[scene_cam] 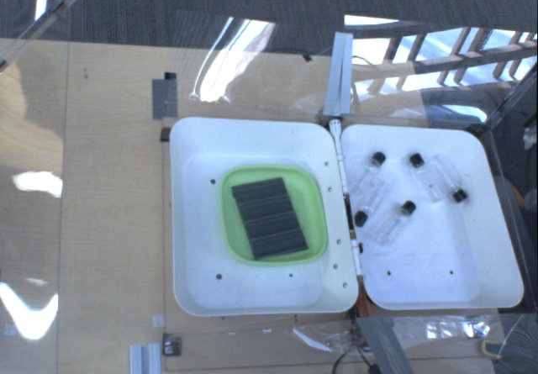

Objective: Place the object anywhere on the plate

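– Table [92, 196] first: what do you see on it?

– Pale wood, with strong reflections of light on the surface (probably from a clear sheet, but I cannot be sure). It carries two shallow white bins, side by side and touching at their inner edges.

– And what lies in the left bin [189, 280]?

– A green plate [231, 196], square with round corners, a little below the middle of the bin. On the plate lies the object [269, 218], a dark grey flat block with ribs across it. It is turned slightly, so its long side leans to the left at the top. The whole block is inside the rim of the plate.

– Then the right bin [471, 280]?

– It holds several small clear bottles [388, 228] lying on their sides, all in the upper left half of the bin. Each one has a black cap [408, 207]. The bodies are hard to see against the white floor (the caps are much clearer). Two of them lie close to the wall beside the left bin.
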You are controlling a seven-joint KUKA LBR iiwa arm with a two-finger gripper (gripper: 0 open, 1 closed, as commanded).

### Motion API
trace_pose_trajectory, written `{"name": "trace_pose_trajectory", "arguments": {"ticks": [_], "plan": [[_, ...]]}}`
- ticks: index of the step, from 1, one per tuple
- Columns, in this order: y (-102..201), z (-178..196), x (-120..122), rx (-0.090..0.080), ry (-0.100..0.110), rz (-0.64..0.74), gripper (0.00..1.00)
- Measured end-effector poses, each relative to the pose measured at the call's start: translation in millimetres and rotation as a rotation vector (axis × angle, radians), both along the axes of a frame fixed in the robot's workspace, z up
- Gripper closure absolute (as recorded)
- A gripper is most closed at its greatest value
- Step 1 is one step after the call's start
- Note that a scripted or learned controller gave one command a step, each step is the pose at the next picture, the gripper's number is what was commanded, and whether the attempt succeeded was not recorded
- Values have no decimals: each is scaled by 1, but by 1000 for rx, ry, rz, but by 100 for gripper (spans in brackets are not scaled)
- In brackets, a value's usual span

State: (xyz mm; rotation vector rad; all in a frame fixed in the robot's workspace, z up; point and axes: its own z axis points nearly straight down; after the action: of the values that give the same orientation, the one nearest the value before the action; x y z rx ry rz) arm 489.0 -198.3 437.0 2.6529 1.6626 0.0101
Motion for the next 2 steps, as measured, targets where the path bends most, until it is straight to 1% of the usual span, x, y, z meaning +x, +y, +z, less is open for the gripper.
{"name": "trace_pose_trajectory", "arguments": {"ticks": [2], "plan": [[0,0,0,0,0,0,0]]}}
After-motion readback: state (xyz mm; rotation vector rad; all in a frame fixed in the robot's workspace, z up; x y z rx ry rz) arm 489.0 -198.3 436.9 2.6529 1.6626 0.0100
